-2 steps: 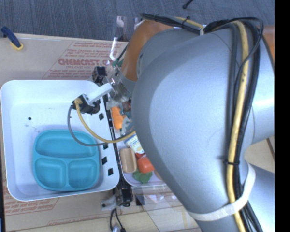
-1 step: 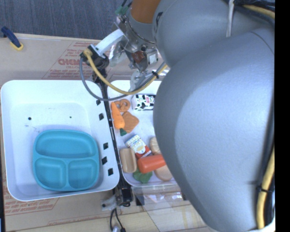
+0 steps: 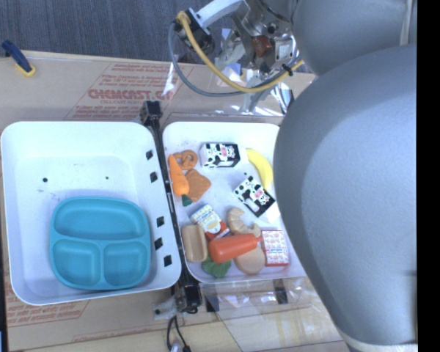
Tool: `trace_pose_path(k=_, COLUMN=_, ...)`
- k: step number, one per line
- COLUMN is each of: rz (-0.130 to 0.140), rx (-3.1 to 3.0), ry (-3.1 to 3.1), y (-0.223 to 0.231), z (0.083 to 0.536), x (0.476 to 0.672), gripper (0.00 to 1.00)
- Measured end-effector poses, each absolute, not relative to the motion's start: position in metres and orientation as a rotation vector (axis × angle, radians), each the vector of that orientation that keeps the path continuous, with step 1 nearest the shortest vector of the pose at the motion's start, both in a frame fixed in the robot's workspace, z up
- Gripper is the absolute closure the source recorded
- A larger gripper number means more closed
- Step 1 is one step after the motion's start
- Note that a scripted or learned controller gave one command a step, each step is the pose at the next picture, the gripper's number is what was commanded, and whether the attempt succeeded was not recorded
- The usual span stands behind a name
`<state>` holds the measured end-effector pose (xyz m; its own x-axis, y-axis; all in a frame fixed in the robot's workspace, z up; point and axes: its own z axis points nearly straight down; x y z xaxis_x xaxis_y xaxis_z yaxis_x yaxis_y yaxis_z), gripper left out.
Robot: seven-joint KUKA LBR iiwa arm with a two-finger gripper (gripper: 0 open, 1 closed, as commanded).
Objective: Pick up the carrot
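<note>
The carrot (image 3: 233, 246), orange-red with green leaves at its left end, lies on its side near the front of the right bin (image 3: 227, 128). It rests among other toy foods, touching a bread roll and a beige round piece. My gripper (image 3: 258, 56) hangs high above the bench beyond the right bin's far edge, wrapped in yellow and white cables and well away from the carrot. The bulky grey arm (image 3: 352, 182) covers the right bin's right side.
The right bin also holds two cow-patterned cartons (image 3: 221, 154), a banana (image 3: 262, 167), a pretzel, orange pieces (image 3: 183, 180), a bread roll (image 3: 193, 242) and small boxes (image 3: 275, 247). The left bin (image 3: 29, 145) holds a blue divided plate (image 3: 99, 242).
</note>
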<state>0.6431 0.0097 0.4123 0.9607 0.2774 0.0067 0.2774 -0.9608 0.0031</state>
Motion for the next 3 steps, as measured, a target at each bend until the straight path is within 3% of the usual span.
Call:
trace_pose_path(k=1, rz=-0.005, rx=3.126, ry=0.329, y=0.043, z=0.387, x=0.646, gripper=0.00)
trace_pose_path(k=2, rz=0.003, rx=3.123, ry=0.323, y=0.042, z=0.399, x=0.649, gripper=0.00)
trace_pose_path(k=3, rz=0.014, rx=3.105, ry=0.482, y=0.000, z=0.481, x=0.577, gripper=0.00)
